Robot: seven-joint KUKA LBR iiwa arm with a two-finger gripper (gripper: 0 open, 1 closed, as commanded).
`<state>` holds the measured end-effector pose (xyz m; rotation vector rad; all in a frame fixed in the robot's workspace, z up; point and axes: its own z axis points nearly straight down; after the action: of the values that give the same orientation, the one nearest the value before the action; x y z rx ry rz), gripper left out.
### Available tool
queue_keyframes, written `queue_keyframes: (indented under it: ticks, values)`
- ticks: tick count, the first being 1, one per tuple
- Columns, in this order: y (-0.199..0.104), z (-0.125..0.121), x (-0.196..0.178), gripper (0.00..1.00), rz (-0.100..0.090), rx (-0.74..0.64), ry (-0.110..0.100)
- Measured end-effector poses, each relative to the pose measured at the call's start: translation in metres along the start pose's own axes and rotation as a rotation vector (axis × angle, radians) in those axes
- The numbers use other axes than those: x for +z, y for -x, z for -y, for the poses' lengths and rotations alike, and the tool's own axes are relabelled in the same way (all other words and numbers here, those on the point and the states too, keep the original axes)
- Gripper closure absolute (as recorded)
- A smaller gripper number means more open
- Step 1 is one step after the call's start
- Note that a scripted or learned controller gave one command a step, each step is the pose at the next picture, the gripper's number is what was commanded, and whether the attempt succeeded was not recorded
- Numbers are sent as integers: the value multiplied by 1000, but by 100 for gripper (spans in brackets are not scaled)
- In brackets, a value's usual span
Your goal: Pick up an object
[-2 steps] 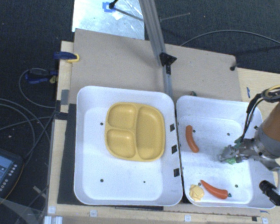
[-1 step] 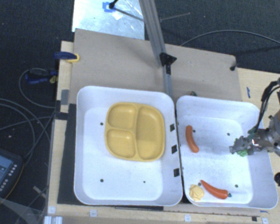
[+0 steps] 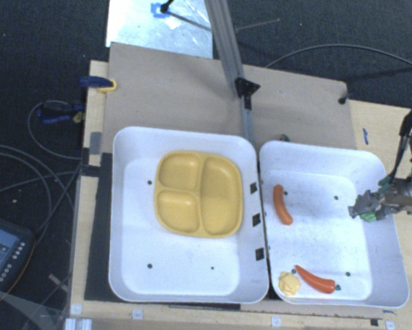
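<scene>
- Camera view, looking down at a slant, takes in two shallow white bins side by side; the right bin serves as the landmark.
- Gripper hangs over the right bin's right-hand part, just inside its right wall, with nothing visible between its fingers; whether they are open or closed, I cannot tell.
- An orange sausage lies in the right bin's left part, tilted, well apart from the gripper.
- A second orange sausage lies near the right bin's front wall.
- A small yellow lump sits just beside it, in the right bin's front left corner.
- A yellow divided plate rests in the left bin, which touches the right bin's left wall.
</scene>
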<state>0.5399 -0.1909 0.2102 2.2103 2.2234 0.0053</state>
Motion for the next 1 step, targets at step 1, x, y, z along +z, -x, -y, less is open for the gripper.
queue_keyframes:
  ticks: [1]
  values:
    - [-59,-18,-9,100,-4,-6,-3]
